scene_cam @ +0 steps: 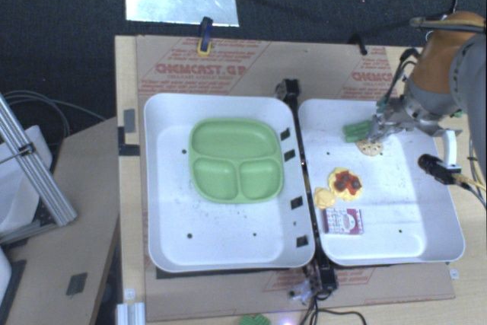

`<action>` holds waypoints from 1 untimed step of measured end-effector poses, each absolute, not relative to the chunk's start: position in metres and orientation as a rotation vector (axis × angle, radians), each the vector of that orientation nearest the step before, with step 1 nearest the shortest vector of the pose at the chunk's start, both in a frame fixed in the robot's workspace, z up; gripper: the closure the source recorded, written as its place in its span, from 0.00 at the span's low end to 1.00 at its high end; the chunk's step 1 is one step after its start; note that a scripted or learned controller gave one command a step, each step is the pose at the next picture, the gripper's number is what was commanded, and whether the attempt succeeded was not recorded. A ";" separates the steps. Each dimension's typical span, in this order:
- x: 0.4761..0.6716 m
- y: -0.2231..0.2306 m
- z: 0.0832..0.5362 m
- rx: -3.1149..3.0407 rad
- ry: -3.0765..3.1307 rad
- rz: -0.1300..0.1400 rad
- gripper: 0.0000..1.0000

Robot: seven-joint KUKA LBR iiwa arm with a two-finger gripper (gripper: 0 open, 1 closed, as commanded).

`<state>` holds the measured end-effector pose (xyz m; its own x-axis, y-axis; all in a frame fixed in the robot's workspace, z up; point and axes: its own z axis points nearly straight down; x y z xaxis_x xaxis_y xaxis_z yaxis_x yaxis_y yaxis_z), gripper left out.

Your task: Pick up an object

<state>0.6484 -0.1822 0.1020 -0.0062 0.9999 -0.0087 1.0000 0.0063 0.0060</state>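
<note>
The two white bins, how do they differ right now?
The left bin holds one green divided plate; the right bin holds several small items, including a red packet. The gripper is over the right bin, not the left. Both are shallow and white.

Four small objects lie in the right white bin (434, 240). A green piece (354, 132) rests flat near the bin's far edge. Touching its right end sits a tan, speckled cracker-like disc (370, 149). Nearer the bin's middle lies a yellow item topped with red (344, 183). Just below that, a small red-and-white packet (343, 221) lies flat.
</note>
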 end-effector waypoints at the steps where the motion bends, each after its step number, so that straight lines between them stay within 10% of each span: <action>1: 0.648 -0.182 0.101 2.206 2.223 -0.004 0.00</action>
